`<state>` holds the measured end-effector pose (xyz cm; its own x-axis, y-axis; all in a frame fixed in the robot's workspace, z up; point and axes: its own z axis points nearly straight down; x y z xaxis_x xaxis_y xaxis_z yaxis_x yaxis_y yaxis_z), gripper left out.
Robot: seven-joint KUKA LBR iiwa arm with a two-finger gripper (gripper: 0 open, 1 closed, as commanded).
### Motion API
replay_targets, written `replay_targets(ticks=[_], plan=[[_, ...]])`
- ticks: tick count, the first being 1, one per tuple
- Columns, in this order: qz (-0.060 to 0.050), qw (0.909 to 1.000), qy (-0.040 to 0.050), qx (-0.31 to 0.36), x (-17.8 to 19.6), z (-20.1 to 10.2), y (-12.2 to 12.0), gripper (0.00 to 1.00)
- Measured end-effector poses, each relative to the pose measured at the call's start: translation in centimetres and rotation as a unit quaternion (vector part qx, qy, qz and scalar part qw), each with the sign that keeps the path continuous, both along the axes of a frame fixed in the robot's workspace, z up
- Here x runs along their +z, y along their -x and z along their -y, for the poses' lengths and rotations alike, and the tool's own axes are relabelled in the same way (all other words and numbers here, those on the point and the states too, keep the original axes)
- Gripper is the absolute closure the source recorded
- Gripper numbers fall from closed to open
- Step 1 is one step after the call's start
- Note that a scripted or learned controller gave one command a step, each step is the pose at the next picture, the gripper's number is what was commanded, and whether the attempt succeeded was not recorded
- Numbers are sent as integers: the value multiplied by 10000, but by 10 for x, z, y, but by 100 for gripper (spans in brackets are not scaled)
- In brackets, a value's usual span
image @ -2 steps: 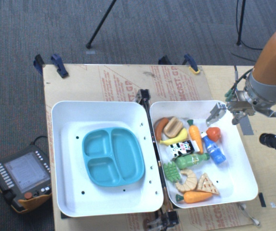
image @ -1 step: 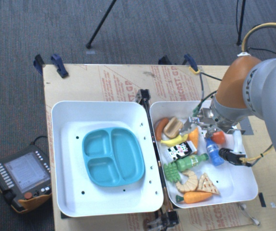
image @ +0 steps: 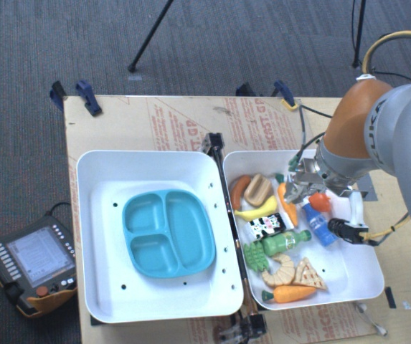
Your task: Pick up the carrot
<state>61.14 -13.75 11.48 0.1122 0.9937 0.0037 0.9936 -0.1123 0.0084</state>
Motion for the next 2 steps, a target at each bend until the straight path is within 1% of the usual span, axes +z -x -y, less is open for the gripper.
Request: replay_targets(ticks=[1,2], plan=[[-2,10000,0,-3,0,0,0,0],[-61,9968,7,795,-27,-23,-6,0]])
